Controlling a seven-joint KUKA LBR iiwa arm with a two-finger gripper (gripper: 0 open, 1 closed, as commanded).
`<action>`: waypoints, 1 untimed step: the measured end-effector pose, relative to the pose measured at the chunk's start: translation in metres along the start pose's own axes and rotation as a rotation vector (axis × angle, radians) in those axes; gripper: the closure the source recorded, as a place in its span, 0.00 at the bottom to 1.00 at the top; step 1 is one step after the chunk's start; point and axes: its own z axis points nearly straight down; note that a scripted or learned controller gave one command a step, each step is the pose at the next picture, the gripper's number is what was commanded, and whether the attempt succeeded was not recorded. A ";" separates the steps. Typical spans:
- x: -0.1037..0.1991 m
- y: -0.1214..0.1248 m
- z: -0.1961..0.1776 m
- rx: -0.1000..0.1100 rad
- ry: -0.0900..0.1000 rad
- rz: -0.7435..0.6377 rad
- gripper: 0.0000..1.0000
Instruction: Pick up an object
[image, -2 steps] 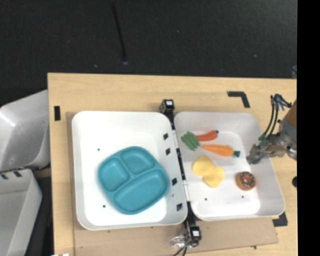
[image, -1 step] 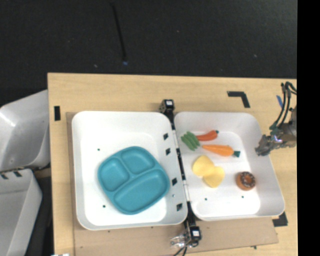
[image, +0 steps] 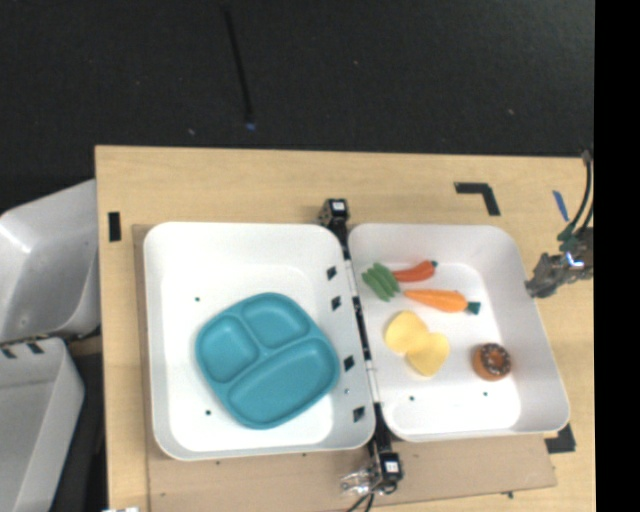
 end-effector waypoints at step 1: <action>0.047 0.017 0.015 0.005 0.003 -0.003 1.00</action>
